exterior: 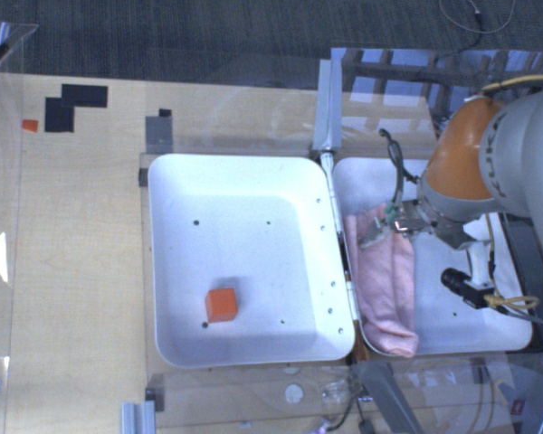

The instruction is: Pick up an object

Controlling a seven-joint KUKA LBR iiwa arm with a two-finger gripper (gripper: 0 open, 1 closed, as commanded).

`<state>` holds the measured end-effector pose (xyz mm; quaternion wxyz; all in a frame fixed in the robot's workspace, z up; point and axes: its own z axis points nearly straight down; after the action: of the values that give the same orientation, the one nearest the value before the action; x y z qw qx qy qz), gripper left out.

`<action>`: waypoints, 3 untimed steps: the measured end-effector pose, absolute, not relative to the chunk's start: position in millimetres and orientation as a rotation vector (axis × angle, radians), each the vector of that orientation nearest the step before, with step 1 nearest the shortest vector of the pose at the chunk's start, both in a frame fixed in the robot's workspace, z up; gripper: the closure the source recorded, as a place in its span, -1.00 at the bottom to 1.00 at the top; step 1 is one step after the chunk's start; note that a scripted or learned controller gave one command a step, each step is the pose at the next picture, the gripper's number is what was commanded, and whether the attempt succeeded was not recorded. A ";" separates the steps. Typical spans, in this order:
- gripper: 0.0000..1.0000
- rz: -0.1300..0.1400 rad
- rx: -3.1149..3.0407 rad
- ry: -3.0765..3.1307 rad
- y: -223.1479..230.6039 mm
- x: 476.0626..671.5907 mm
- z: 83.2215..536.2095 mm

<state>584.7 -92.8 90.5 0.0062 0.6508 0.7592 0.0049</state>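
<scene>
An orange cube [222, 305] lies in the left white bin [176, 242], toward its front. A pink cloth [386, 287] lies along the left side of the right bin [489, 333], reaching from the middle to the front wall. My gripper [385, 228] is low over the cloth's upper end, and the cloth bunches up against it. The arm's grey body and orange band reach in from the right and hide much of the right bin's back half.
A metal rail [327, 107] runs back from the seam between the two bins. Black patches [72, 105] and a small orange mark [29, 126] sit on the wooden bench at the far left. A metal frame [407, 66] stands behind the right bin.
</scene>
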 end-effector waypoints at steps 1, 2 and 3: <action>-1.00 0.012 2.035 2.374 -146.0 541.8 90.7; -1.00 0.016 2.125 2.300 -89.7 603.2 89.9; -1.00 0.007 2.217 2.217 -111.4 608.5 94.8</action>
<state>608.5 -111.4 94.8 0.0029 0.7071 0.7071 0.0022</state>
